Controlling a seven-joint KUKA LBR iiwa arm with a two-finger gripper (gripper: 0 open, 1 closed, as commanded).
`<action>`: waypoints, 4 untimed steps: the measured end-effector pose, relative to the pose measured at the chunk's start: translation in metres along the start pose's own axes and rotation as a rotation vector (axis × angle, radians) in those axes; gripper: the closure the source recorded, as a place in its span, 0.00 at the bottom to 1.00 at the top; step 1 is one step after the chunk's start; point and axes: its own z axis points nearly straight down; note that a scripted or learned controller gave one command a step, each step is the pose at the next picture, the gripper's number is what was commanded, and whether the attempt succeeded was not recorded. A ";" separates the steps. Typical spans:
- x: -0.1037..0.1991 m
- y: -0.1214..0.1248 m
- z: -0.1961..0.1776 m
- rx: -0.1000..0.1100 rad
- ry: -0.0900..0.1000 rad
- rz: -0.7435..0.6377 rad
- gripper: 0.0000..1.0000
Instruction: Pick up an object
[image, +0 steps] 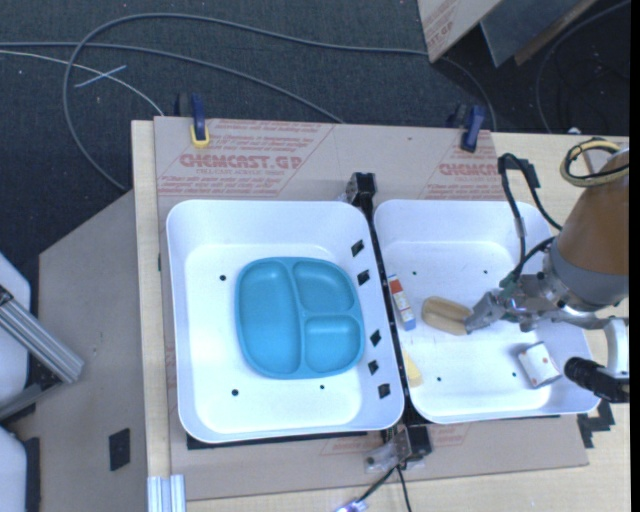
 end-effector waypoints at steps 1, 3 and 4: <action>0.000 -0.008 0.062 0.001 0.000 0.000 0.00; -0.008 -0.008 -0.012 -0.014 -0.006 0.000 1.00; -0.002 -0.006 -0.057 -0.014 -0.005 -0.002 1.00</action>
